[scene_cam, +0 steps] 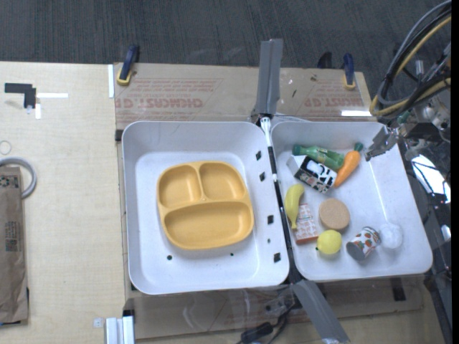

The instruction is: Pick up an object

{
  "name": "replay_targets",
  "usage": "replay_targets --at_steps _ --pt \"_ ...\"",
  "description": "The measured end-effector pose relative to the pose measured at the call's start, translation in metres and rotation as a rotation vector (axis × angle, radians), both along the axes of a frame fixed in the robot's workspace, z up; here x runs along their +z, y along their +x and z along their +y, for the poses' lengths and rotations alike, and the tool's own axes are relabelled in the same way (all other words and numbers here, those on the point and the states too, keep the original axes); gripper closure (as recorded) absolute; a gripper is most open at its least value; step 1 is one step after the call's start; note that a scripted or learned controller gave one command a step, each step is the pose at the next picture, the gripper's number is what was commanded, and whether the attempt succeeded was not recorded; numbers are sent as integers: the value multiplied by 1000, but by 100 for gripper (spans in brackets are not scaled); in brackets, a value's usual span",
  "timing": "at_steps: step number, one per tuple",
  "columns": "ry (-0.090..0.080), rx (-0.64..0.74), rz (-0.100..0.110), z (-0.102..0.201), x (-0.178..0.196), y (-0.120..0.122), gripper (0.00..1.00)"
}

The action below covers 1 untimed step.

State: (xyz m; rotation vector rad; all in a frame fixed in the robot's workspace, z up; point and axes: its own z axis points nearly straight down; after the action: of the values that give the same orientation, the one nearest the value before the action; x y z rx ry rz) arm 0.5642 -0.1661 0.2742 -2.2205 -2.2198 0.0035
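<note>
Left bin (136,213): lying in the centre-left of the frame, holding one yellow divided plate (206,205) with three compartments.

Right bin (412,213): sitting against the left bin at centre-right, holding all the small candidates for picking.

Arm and gripper (379,143): reaching in from the upper right, the tip hanging at the right bin's upper right edge. Whether it is parted or closed I cannot tell at this size; nothing is showing between its tips.

Contents of the right bin, largest downward:
- Green bottle (318,152), lying along the top, its end touching the carrot.
- Orange carrot (348,167), lying tilted, nearest the gripper.
- Black-and-white carton (316,173), lying just below the bottle.
- Yellow banana (294,201), lying along the left wall.
- Red-and-white packet (307,224), lying partly under the banana.
- Tan round disc (334,214), lying flat mid-bin.
- Small printed can (363,243), lying on its side at lower right.
- Yellow lemon (329,242), sitting beside the can.

Handling note: the carrot is looking like the likeliest pick. Closing across its narrow width, away from the bottle, should be avoiding a double grab.
</note>
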Motion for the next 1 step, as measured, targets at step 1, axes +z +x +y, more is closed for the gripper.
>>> replay_targets --at_steps 1 --pt "-1 139 -3 -20 -158 57 0"
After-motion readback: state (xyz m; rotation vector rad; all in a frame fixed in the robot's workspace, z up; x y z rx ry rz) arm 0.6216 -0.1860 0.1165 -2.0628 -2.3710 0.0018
